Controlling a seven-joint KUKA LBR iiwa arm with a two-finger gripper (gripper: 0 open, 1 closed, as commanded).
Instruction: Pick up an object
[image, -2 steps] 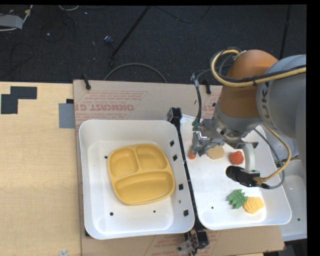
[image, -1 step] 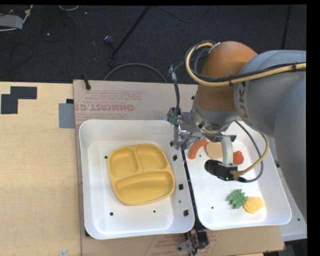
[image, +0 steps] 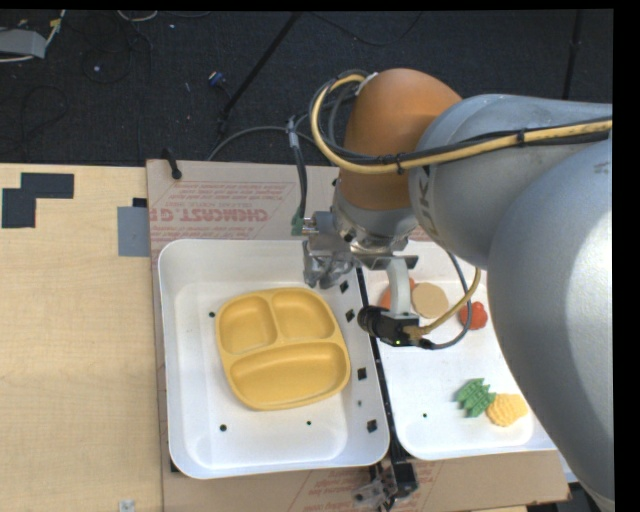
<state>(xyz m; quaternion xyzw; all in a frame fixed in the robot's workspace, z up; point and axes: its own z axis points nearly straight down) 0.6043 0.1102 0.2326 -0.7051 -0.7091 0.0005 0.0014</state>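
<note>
While the grey arm's hand (image: 330, 262) hangs at frame centre over the bins' divide | state unclear, perhaps empty | yellow three-compartment plastic tray (image: 283, 347) lies flat, lower-left, apart.

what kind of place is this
Probably a robotics lab bench for grasping trials: a KUKA arm reaches over two white bins, one holding a yellow tray, the other toy food such as a pineapple.

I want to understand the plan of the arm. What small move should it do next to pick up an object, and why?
Probably a short shift toward the right bin, then down. The gripper hangs near the divider between the bins, above the left bin's far edge, with nothing seen between its fingers. The nearest small object, a tan disc, lies in the right bin just beside it; the yellow divided tray looks too wide to grasp.
</note>
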